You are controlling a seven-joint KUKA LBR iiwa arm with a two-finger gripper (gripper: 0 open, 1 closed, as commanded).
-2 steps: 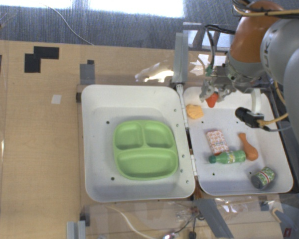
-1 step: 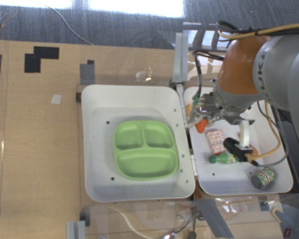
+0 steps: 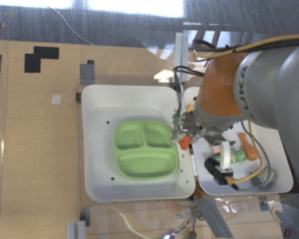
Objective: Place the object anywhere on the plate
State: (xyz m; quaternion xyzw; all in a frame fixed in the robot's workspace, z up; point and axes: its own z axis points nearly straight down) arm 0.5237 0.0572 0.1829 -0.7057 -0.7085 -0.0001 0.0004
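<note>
Hand (image 3: 182,134) sits over the seam where the two bins meet, and from my feed I cannot tell whether it is wide, narrow or holding anything, since the wrist covers most of it. Starting at the left, I see the pale wooden counter (image 3: 35,143) with a few black patches (image 3: 40,58) near its far edge. Next comes the left bin (image 3: 97,133), and in it lies the green plate (image 3: 144,158), flat, with two small compartments on the far side and one long one on the near side. Just beside the plate's right edge, at the lower end of the hand, I see a small red object (image 3: 184,143); it is off the plate, and I cannot say whether it rests on the bin wall or hangs above it. Above it rises the arm's orange band (image 3: 219,88), then the grey arm (image 3: 274,83), which reaches in from the right and covers much of the right bin (image 3: 284,180). In that bin I make out a green-and-white piece (image 3: 234,157), an orange piece (image 3: 248,144) just beyond it, and a dark green can (image 3: 264,176) near the front right corner.
</note>
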